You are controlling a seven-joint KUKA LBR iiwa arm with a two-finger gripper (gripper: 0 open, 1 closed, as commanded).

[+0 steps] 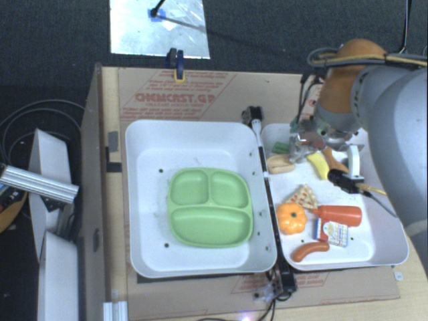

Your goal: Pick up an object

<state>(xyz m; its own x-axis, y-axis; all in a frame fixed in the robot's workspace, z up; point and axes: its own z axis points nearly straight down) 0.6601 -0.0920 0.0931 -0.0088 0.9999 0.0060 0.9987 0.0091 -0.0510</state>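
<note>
Gripper (302, 149) hangs low over the far end of the right bin (351, 263), wrist bent down into the clutter there; whether it is open or closed cannot be told from this angle, and nothing is visibly held. The target is not named, so I judge the nearest pieces to be the candidates: a beige piece (281, 164) just beside the gripper on the side toward the other bin, a green piece (281, 148) close against it and partly hidden, and a yellow banana (320, 163) just on its other side, toward the arm. The low pose suggests a grasp attempt in this crowded corner, where neighbours may get nudged. The remaining pieces lie well apart from the gripper, toward the near end of the same bin: pizza slice (305, 195), orange pumpkin (291, 219), red cylinder (341, 214), small carton (333, 233), sausage (311, 251). They are loosely scattered and mostly not touching, which leaves room for a top-down pick. Count — two bins; eight loose toys in the gripper's bin, one of each kind. The left bin (137, 179), away from the gripper, holds one green divided plate (210, 206) with three compartments, lying flat and bare.
</note>
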